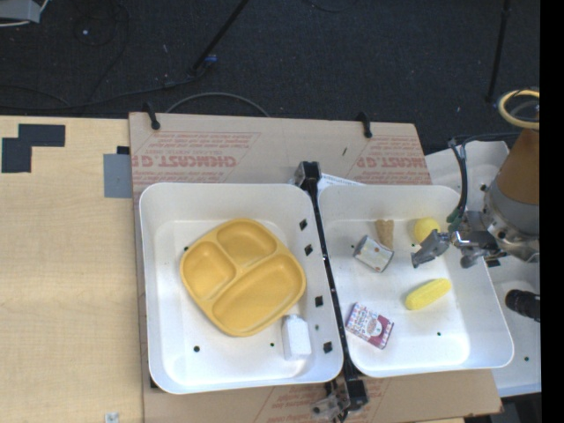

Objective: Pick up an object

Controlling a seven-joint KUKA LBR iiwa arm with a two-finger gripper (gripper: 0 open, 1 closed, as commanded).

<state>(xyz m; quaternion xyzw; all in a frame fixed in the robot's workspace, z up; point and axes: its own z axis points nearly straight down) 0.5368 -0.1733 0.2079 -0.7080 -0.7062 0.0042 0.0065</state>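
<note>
A cardboard sheet [264, 152] printed with red lettering lies under both bins, its front lip poking out nearest me. To its left runs a pale wooden bench top [62, 271]; behind it the floor is dark carpet strewn with cables. The left bin [167, 227] holds a yellow divided plate [242, 276] with a small white bottle [296, 337] just beside its lower right corner. Right of that plate, across the black divider, the right bin [480, 342] carries a small grey box [374, 254], a tan cone [385, 230], a pink printed packet [369, 325], a yellow ball [426, 229] and a yellow corn-like piece [428, 293]. The gripper [430, 250] sits low between those last two, gripping nothing; whether its fingers are parted I cannot tell.
</note>
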